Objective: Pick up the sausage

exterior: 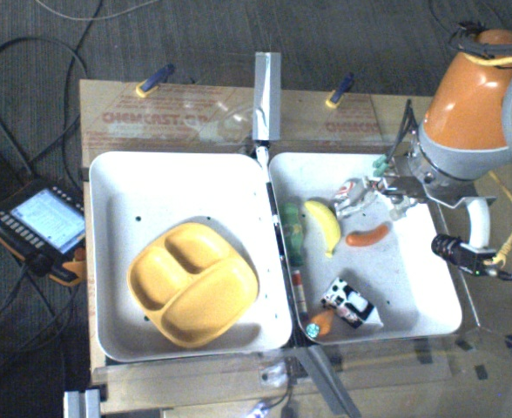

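The sausage point(367, 235) is a short orange-red link lying flat on the floor of the right bin point(430, 312), just right of a yellow banana point(323, 222). My gripper point(350, 197) hangs over the upper middle of that bin, reaching in from the right. It sits a little above and to the left of the sausage and stays apart from it. Its fingers stand open with nothing between them.
A green item point(291, 225) lies along the right bin's left wall. A black-and-white toy point(348, 302) and a small orange piece point(320, 323) rest near its front. The left bin point(108, 190) holds a yellow divided plate point(193, 282). A handheld pendant point(38, 225) lies off the bench's left.
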